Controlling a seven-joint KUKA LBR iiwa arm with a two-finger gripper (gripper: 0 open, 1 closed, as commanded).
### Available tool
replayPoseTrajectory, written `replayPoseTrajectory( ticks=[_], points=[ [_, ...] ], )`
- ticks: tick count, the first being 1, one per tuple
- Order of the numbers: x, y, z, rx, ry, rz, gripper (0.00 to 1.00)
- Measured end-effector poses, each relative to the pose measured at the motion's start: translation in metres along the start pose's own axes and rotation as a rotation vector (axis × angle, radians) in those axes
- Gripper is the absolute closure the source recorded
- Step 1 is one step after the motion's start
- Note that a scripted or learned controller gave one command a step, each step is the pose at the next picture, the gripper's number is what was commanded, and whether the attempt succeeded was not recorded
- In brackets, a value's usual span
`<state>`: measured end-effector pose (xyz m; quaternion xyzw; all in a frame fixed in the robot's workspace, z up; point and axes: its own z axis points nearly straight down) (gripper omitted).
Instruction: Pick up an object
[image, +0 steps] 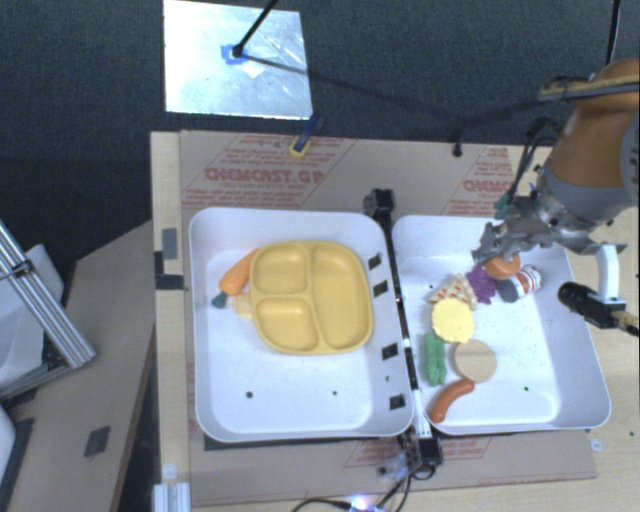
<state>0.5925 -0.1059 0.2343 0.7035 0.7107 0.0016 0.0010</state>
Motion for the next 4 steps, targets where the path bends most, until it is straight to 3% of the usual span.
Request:
replayPoseTrajectory(
  ticks=[2, 3, 4],
  points=[
    [0.104, 0.042, -0.007, 0.0, 0.001, 0.0, 1.0],
    [0.154, 0.055, 0.013, 0.002, 0.001, 0.001, 1.0],
    [0.185, 0.061, 0.014, 0.001, 0.001, 0.003, 1.0]
  ],
)
